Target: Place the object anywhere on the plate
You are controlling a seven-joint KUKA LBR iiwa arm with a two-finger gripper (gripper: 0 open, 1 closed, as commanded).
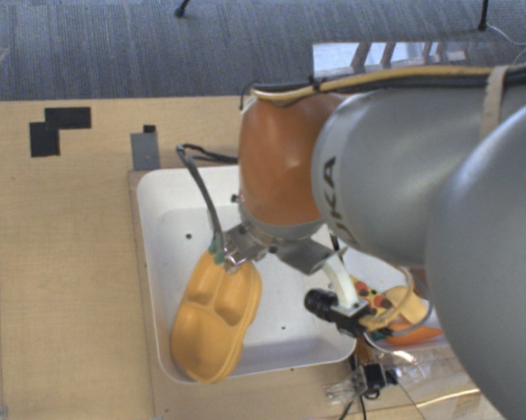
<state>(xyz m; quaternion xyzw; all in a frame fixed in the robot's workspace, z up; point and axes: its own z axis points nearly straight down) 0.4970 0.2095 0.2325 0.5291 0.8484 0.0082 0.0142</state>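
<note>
At the bottom of your view, near 6 o'clock, a tangle of cable (371,377) lies on the table (61,293) just beside the near rim of the white bin (168,212). Inside that bin, at its 7 o'clock corner, you have a yellow divided plate (213,322), tilted with one end up against the bin wall. At about 4 o'clock, small colourful objects (403,316) lie partly hidden under the arm; you cannot tell from here which one is the task's object. The arm (405,175) comes in from 3 o'clock and covers most of the right side, its orange band (277,158) hanging above the bin's middle. The claw (235,252) sits just at the plate's upper end, and you cannot tell its state. Farther off, at 10 o'clock, black markers (57,128) lie on the table.
</note>
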